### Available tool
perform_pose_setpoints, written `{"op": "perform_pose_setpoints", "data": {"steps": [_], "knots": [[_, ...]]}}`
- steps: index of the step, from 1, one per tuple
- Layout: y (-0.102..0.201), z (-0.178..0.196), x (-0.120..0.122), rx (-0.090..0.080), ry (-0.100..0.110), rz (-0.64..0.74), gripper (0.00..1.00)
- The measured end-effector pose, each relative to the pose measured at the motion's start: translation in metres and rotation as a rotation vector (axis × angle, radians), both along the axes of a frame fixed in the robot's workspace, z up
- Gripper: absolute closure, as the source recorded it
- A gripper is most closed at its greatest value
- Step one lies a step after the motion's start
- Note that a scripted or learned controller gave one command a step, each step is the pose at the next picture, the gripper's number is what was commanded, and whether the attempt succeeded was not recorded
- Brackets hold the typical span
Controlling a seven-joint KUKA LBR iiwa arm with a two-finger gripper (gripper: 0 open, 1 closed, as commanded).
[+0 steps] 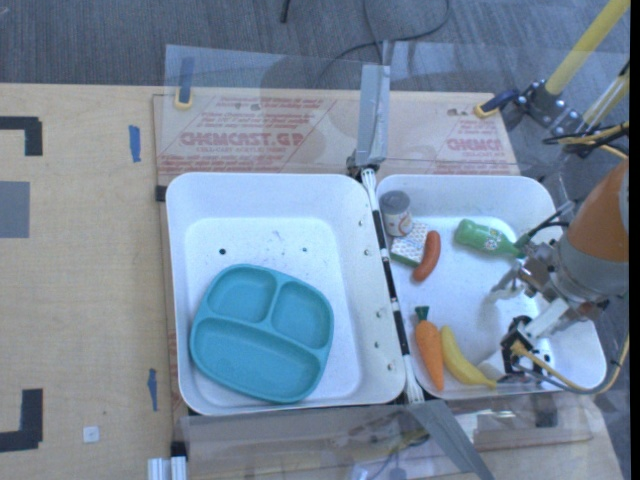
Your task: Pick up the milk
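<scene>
The milk (404,250) looks like a small white and green carton lying flat against the left wall of the right bin (470,190), just below a grey can (396,211). A red sausage (428,255) lies against its right side. My gripper (508,286) hangs low over the right half of that bin, well to the right of the milk, with bare bin floor between them. Nothing shows between its tips.
A green bottle (485,235) lies just above and left of the gripper. A carrot (430,354) and a banana (463,359) rest at the right bin's front. The left bin (260,200) holds a teal divided plate (262,332).
</scene>
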State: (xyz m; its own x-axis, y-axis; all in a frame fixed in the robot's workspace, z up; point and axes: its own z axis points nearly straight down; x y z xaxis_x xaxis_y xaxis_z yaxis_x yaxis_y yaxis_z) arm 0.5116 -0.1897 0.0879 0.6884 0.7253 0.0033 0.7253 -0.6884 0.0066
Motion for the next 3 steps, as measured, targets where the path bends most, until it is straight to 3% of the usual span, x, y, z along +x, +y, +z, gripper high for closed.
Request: {"op": "perform_pose_setpoints", "data": {"steps": [1,2,3], "knots": [[0.0,0.0,0.0,0.0,0.0,0.0,0.0],[0.014,0.002,0.007,0.003,0.009,-0.125,0.0],[0.007,0.017,0.064,0.003,0.009,-0.159,0.0]]}}
